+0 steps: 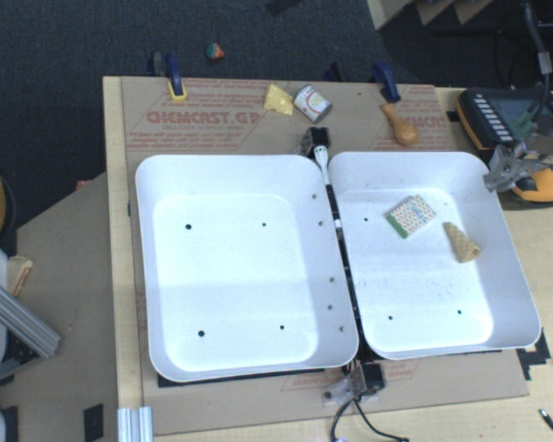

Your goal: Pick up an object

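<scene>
The gripper (503, 167) sits at the far right corner of the right bin (498, 325), over the rim. Its opening cannot be determined, and nothing is visibly held.

Two candidate objects lie inside the right bin:
- a green-edged patterned pad (410, 215), in the far half, near the middle;
- a tan cone (462, 242), just right of the pad and not touching it.

Step in hand, as judged: approach, with no grasp made yet.

The next move calls for choosing one object. The cone is nearer the gripper. Centre above it, align to its narrow width, then descend to the bin floor. The pad lies flat, so it probably offers less to grip.
</scene>
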